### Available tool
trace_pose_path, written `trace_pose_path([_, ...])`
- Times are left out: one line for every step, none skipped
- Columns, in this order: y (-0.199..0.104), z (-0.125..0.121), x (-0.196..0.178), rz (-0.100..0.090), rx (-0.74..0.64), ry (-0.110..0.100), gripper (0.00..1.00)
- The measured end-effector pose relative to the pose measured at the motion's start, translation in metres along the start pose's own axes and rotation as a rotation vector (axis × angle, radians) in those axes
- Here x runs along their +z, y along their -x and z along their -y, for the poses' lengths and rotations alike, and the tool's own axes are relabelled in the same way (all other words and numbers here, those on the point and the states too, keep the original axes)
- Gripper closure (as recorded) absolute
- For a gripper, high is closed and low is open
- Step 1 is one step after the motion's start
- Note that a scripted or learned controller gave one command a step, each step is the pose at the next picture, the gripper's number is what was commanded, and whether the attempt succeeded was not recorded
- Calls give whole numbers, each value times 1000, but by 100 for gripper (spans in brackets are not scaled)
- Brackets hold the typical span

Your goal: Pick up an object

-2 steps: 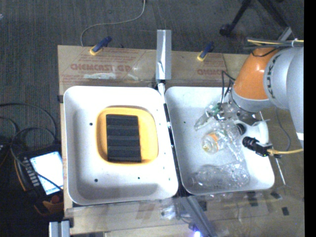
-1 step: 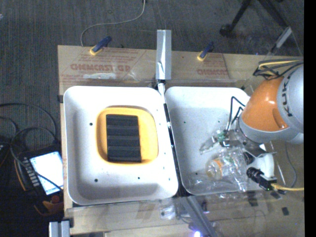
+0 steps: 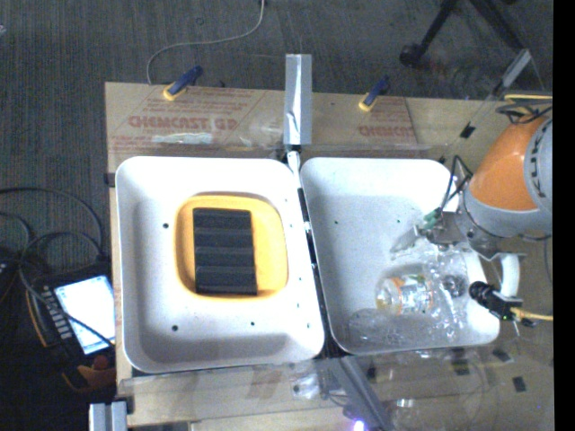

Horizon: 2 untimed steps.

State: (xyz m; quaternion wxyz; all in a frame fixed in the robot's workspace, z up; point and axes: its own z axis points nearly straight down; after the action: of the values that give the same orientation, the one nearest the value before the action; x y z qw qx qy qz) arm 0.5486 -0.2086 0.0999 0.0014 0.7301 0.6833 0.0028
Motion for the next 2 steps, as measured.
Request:
trace_pose_path([1, 39, 1, 8, -321, 31, 0])
trace_pose_path([13, 53, -3, 12, -387, 24, 0])
